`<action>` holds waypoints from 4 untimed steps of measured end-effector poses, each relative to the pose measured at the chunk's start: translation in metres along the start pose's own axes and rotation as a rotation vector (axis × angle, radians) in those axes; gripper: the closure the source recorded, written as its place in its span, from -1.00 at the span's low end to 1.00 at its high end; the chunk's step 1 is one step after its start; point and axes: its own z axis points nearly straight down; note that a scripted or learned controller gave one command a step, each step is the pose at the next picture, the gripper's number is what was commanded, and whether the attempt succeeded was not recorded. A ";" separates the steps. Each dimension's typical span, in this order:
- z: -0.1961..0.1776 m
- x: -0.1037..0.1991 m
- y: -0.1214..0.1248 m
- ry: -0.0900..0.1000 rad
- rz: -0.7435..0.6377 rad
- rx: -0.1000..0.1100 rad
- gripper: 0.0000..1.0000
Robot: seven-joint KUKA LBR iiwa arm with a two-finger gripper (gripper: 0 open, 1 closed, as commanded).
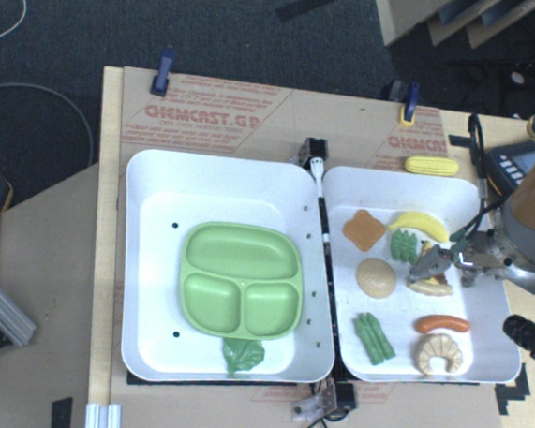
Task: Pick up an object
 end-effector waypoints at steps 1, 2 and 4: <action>-0.091 -0.071 -0.031 -0.009 0.007 -0.010 -1.00; -0.283 -0.079 -0.030 -0.010 0.000 -0.019 -1.00; -0.142 0.007 0.014 0.006 -0.009 0.012 1.00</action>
